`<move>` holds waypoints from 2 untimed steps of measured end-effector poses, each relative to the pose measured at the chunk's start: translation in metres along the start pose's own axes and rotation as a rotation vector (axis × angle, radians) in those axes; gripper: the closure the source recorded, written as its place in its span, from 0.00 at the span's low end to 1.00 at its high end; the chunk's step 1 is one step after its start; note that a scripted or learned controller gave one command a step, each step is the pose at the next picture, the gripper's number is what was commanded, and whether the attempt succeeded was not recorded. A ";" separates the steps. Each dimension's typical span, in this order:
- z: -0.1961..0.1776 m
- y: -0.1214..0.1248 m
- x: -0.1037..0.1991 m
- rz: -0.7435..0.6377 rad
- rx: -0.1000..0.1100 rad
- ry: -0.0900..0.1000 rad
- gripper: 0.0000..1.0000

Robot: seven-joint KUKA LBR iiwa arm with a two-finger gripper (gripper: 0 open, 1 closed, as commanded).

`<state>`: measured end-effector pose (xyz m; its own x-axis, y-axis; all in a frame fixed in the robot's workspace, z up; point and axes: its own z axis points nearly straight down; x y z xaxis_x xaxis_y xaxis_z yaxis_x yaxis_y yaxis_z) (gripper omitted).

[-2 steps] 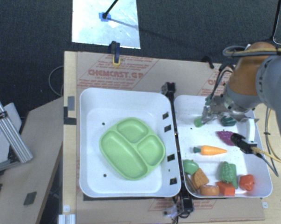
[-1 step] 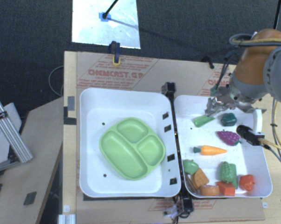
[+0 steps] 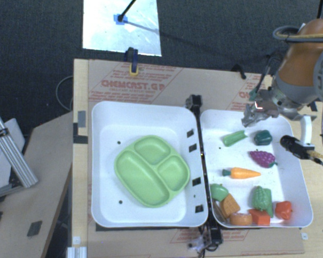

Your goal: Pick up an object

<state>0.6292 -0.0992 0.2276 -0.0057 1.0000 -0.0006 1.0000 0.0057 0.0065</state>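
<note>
The jaws hang at the upper right of the frame; whether they are spread I cannot tell. Just below lies the green cucumber in the right bin. Descend straight, straddling its narrow width, clear of the dark green pepper.

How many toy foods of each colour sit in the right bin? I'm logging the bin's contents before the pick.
Green: 4 (long green vegetable, dark green pepper, leafy green piece, round green piece)
Orange: 3 (orange plastic carrot, orange wedge, orange piece)
Red: 2 (red block, red tomato)
Purple: 1 (purple grape bunch)
Total: 10
</note>
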 end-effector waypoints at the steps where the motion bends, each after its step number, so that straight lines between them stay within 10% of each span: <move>1: 0.010 -0.031 0.044 -0.002 0.008 0.002 1.00; 2: 0.006 -0.060 0.099 -0.004 0.008 0.003 1.00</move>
<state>0.5687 -0.0001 0.2211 -0.0093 1.0000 0.0026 1.0000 0.0093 -0.0012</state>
